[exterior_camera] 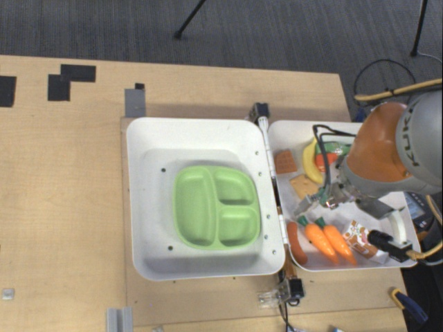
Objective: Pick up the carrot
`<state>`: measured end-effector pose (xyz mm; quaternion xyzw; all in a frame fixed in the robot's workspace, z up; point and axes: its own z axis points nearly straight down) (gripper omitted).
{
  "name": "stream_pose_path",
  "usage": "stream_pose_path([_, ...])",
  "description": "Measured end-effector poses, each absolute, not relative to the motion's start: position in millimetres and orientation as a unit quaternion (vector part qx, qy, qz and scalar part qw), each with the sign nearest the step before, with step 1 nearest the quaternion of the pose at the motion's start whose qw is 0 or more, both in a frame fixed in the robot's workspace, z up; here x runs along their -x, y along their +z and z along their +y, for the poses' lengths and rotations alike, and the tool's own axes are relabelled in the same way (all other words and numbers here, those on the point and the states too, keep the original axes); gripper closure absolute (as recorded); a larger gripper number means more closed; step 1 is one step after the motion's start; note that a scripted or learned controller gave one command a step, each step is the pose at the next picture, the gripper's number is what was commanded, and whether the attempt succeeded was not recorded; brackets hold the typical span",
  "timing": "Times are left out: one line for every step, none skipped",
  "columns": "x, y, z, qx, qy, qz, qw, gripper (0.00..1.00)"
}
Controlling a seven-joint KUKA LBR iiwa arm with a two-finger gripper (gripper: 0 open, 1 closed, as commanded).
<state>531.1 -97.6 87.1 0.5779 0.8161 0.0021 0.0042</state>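
Two orange carrots with green tops lie side by side near the front of the right bin (408, 237), one carrot (320, 238) to the left and the other carrot (340, 243) to its right. My gripper (324, 199) hangs just behind and above them, over the middle of the right bin, under the orange-banded wrist (377, 151). The gripper is apart from the carrots, and nothing shows in its grasp.
The left bin (149, 185) holds a green divided plate (216, 206). In the right bin, a red sausage (296, 243) lies left of the carrots, a printed packet (360, 237) to their right. A brown block (284, 161), a banana (311, 161) and a tan cracker (302, 185) sit behind.
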Motion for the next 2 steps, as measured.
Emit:
stream_pose_path([-578.6,186,-44,-0.557,0.0018,0.83,0.002,0.0])
stream_pose_path([-499.3,184,-69,-0.515,0.0004,0.857,0.001,0.0])
